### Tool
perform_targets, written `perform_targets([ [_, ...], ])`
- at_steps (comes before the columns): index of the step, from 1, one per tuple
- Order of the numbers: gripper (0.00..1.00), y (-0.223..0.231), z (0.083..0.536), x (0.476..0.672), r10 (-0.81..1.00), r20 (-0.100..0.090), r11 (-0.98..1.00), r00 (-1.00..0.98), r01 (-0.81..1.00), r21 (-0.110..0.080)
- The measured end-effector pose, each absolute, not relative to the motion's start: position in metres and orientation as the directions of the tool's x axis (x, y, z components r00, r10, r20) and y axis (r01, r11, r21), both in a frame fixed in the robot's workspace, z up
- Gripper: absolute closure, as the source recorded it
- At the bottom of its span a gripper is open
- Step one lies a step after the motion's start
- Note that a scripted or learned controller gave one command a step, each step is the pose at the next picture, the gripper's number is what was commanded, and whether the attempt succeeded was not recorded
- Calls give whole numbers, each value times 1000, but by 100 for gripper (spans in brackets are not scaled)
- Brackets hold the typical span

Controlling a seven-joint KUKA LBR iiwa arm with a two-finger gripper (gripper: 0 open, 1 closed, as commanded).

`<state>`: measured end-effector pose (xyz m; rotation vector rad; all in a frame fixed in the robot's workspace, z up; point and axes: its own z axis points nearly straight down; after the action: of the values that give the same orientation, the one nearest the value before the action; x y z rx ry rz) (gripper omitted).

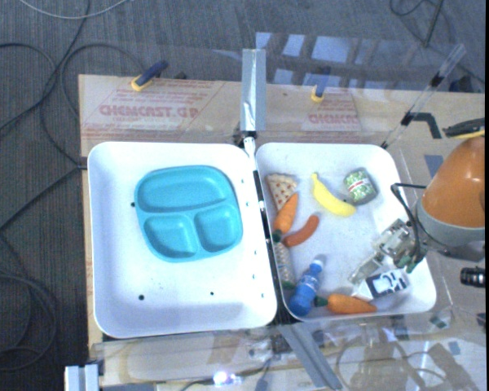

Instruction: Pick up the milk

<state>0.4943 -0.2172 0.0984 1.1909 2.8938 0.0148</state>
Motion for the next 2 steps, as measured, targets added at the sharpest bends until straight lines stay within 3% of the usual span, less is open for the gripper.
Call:
perform_targets([
  [1,100,-215,106,496,702,-6,712,-712,702,16],
  [2,100,-212,114,498,700,-5,714,-714,700,18],
])
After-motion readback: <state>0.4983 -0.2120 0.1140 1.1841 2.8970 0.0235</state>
